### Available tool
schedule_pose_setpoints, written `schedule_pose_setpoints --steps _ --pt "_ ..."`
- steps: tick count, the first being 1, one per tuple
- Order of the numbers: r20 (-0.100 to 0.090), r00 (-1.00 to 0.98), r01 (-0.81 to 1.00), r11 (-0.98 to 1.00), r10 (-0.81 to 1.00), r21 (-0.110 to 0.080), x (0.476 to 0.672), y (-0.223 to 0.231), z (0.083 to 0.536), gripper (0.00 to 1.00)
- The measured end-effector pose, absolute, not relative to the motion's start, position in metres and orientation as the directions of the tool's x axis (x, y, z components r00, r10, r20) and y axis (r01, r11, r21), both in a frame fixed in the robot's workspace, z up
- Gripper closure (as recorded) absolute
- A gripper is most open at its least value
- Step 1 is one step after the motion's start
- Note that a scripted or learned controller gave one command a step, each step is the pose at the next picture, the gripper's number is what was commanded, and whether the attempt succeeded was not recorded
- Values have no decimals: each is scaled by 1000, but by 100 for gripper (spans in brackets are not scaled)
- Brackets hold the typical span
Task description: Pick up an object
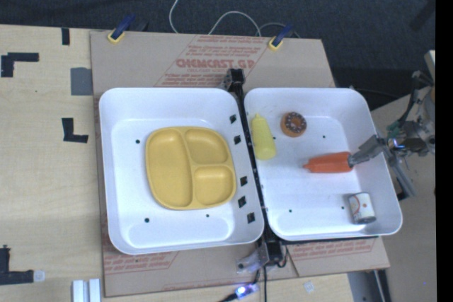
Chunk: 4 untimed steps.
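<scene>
The right bin (333, 97) holds an orange carrot-shaped object (328, 164) lying flat near its middle right. A yellow bottle-shaped object (263, 137) lies along the bin's left wall. A brown doughnut (293, 124) sits toward the back. A small silver can (360, 208) lies on its side in the front right corner. My gripper (374, 148) reaches over the bin's right rim, its grey tip at the right end of the orange object. I cannot make out whether it grips anything.
The left bin (117, 152) carries a yellow divided plate (190, 167). Black clips run along the seam (244, 152) between the bins. Both bins rest on a cardboard sheet (212, 60) with yellow clamps at the back.
</scene>
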<state>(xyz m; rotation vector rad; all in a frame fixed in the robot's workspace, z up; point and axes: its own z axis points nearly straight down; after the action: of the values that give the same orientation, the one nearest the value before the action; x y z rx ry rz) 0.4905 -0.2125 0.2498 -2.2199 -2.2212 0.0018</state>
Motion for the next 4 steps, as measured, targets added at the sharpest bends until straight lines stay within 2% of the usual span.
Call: schedule_pose_setpoints --steps 2,3,4 --pt "2 0 1000 0 1000 -7 491 -208 122 0" --pt "-1 -1 1000 1 1000 -2 491 -207 83 0" --pt "-3 -1 1000 1 1000 1 491 -208 96 100"
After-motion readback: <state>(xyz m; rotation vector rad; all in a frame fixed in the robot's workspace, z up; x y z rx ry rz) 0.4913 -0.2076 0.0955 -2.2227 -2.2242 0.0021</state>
